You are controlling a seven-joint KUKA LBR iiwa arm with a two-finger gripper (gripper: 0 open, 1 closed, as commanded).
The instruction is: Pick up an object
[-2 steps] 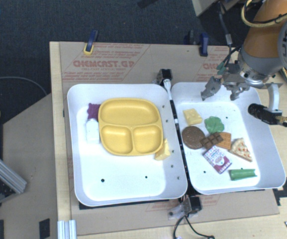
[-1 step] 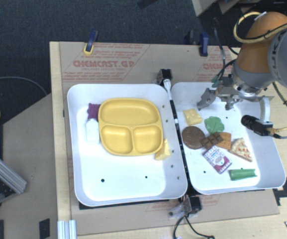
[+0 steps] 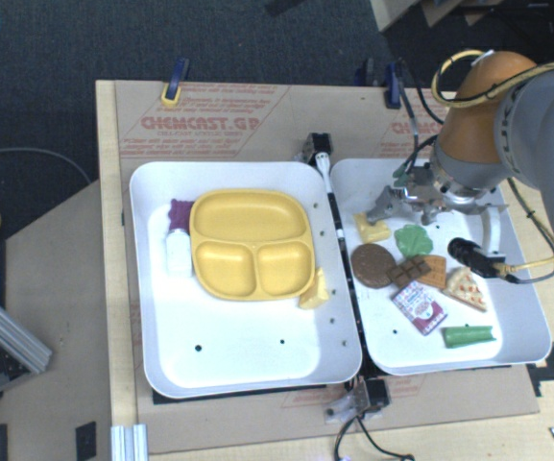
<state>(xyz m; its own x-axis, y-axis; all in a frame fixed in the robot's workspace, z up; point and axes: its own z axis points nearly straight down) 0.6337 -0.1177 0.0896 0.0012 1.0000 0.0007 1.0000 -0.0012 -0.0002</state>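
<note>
Where the grey arm (image 3: 536,113) reaches in from the right, its wrist and orange band cover the far part of the right bin (image 3: 526,329), and the gripper (image 3: 413,203) sits low over that bin's upper left area. From this slanted view I cannot tell how it is set or whether it has hold of anything; nothing can be seen gripped.

Just below the gripper lies a cluster of small objects, touching or overlapping so their edges are hard to separate: a pale yellow piece (image 3: 373,230), a green leaf-shaped piece (image 3: 413,240), a brown round disc (image 3: 373,265), a dark brown block (image 3: 408,273), an orange wedge (image 3: 434,272), a pizza slice (image 3: 467,289), a red-and-white packet (image 3: 419,306) whose print is too small to read, and a green bar (image 3: 468,334) nearer the front.

The left bin (image 3: 248,353) holds a yellow divided tray (image 3: 252,243), which partly hides a purple item (image 3: 180,214), a white item (image 3: 178,253) and a yellow scrap (image 3: 313,294).

Red print on the brown board (image 3: 209,118) behind the bins reads "CHEMCAST G.P"; the matching text on the right is cut off by the arm.
</note>
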